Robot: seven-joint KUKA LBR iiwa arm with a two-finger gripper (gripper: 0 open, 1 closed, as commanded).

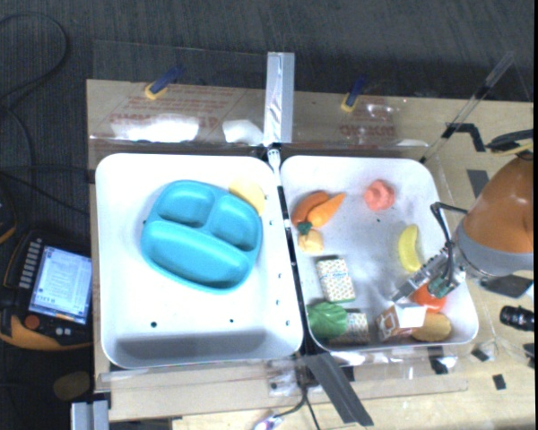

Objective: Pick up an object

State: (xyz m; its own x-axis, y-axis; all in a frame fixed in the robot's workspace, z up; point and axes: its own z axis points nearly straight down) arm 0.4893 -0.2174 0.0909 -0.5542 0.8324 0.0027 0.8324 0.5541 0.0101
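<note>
Arm reaches from right, claw [428,285] low in right bin [359,170]; finger state unclear

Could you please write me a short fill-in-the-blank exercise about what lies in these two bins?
1. The blue divided plate lies in the ____ bin.
2. The banana is coloured ____.
3. The carrot lies in the same bin as the pink ____, near that bin's far wall.
4. The arm's claw hangs over the ____ bin.

Missing words: left; yellow; ball; right
</note>
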